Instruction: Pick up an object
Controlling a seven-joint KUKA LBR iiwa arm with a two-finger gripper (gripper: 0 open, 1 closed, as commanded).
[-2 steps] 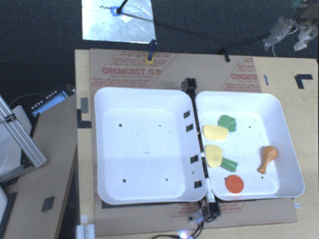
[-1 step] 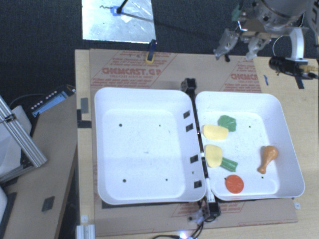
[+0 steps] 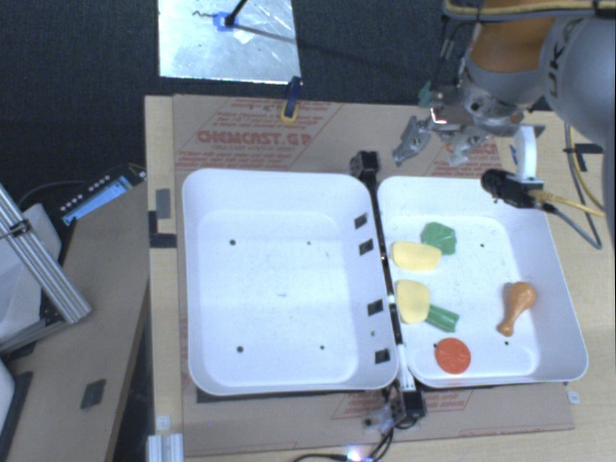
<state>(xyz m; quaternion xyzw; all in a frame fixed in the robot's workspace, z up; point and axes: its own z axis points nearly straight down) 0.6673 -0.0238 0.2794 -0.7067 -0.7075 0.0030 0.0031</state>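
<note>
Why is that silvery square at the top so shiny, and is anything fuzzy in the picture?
In the camera view the silvery sheet above the bench catches the light and glares in pale patches; the white bins look bright and evenly lit, with faint shadows under the toys, like the orange drumstick; the gripper is slightly blurred, while the toys are clearer.
</note>
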